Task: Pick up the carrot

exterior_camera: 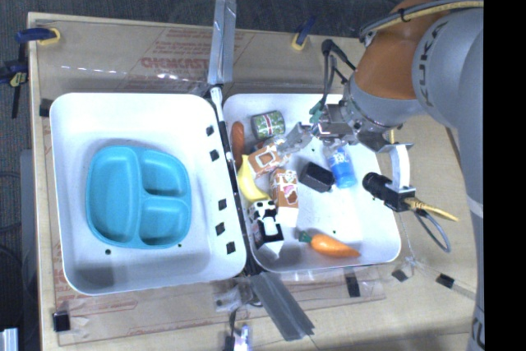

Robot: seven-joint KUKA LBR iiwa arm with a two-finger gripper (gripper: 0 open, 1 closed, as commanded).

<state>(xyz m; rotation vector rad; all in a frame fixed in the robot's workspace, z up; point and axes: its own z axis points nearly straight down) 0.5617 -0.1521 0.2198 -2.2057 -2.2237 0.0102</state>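
Note:
The orange carrot [330, 244], with a small green top on its left end, lies flat near the front edge of the right bin [374, 247]. My gripper [289, 141] hangs over the back middle of that bin, well behind the carrot. It is low over a small brown-and-white packet [265, 157] and beside a green can [268, 124]. Nothing of the carrot is near the gripper.
Several items crowd the right bin's left side: a sausage [237, 139], a banana [246, 180], a printed box [285, 187], a black block [316, 177], a blue bottle [341, 168] and a black-and-white piece [267, 223]. The left bin [74, 127] holds a blue divided plate [140, 195].

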